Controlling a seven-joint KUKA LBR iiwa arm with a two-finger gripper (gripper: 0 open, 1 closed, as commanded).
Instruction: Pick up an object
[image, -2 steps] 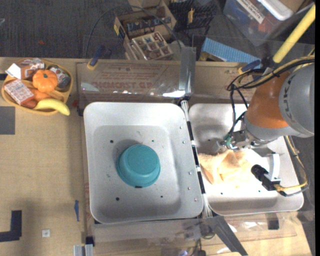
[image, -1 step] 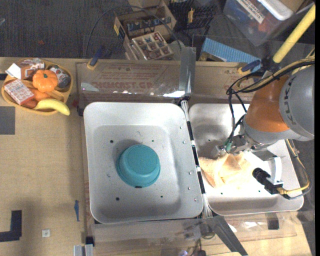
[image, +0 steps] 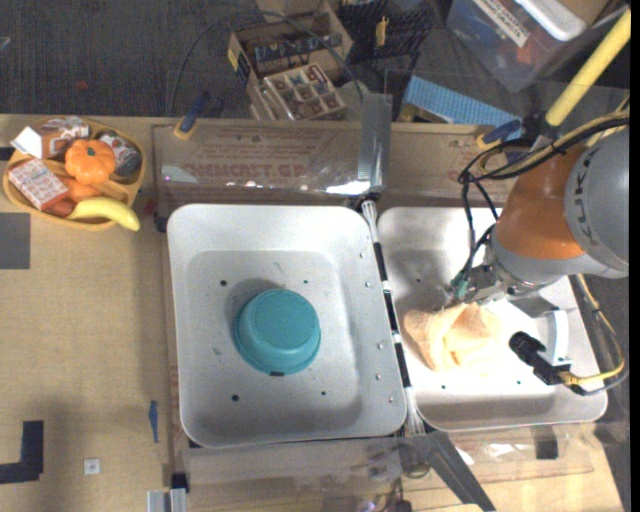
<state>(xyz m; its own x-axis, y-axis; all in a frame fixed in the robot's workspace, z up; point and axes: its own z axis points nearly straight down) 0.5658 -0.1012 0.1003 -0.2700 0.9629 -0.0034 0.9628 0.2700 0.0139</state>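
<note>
A teal bowl (image: 278, 330) lies upside down in the middle of the left bin (image: 200, 240). In the right bin (image: 420, 235) a pale yellow-orange wedge-shaped object (image: 450, 337) rests near the bin's left wall. My gripper (image: 470, 293) hangs low in the right bin, just above and touching the upper right part of the wedge. The wrist hides its fingertips.
A basket (image: 20, 190) with a small pumpkin (image: 90, 160), a banana (image: 105, 210) and boxed items stands at the bench's far left. Boxes and cables lie beyond the bins at the back. The arm's grey and orange body covers the right bin's upper right part.
</note>
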